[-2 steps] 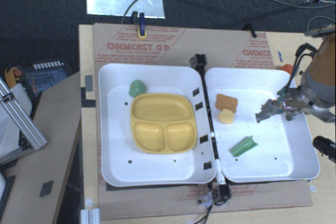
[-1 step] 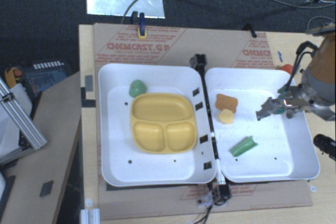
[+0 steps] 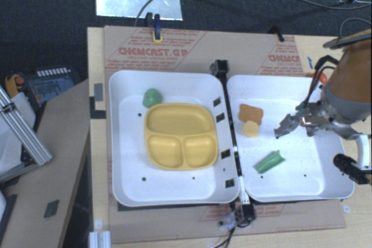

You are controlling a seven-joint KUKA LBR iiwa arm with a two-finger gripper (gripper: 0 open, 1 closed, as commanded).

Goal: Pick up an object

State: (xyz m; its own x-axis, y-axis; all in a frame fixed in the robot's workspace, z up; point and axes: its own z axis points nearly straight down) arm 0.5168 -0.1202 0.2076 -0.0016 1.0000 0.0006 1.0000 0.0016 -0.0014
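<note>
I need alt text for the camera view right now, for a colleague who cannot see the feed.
The end effector hovers over the right bin, near an orange block, a pale yellow piece and a green block. The left bin holds a yellow divided tray with a green lump beside it.

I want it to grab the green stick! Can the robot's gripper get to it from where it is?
Probably yes. The green stick lies alone on the right bin's floor, apart from the orange block and yellow piece. The gripper hangs just above and right of it, nothing between.
</note>
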